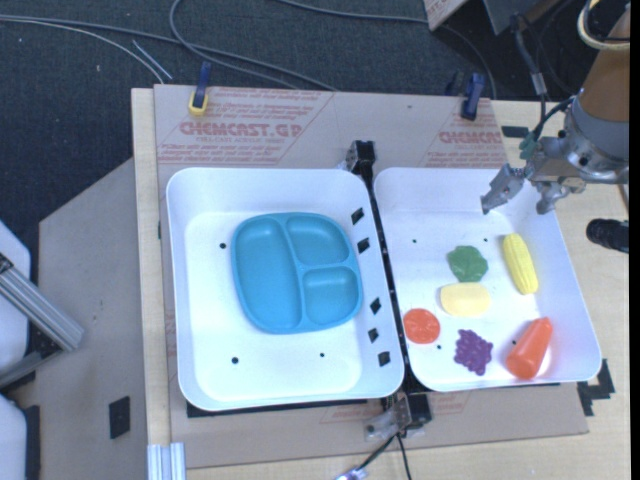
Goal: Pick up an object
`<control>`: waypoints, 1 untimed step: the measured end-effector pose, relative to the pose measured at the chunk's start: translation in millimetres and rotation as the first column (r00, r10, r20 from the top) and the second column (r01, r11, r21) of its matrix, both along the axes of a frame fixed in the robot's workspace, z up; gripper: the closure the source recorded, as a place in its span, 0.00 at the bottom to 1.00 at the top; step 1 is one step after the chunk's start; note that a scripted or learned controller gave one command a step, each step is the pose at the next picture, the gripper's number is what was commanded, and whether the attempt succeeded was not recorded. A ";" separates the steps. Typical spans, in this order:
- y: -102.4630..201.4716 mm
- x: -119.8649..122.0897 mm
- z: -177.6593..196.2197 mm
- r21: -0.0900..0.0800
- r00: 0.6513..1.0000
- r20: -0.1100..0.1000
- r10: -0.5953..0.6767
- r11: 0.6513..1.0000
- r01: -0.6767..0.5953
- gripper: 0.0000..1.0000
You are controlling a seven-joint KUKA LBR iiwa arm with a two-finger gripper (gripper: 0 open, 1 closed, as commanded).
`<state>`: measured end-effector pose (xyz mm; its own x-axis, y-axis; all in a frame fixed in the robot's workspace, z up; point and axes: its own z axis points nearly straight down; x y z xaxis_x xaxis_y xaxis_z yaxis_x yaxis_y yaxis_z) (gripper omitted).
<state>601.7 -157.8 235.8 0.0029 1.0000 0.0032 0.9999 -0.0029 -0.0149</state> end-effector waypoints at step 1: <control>0.5 2.5 8.2 -0.003 1.000 0.014 0.003 1.000 -0.003 0.00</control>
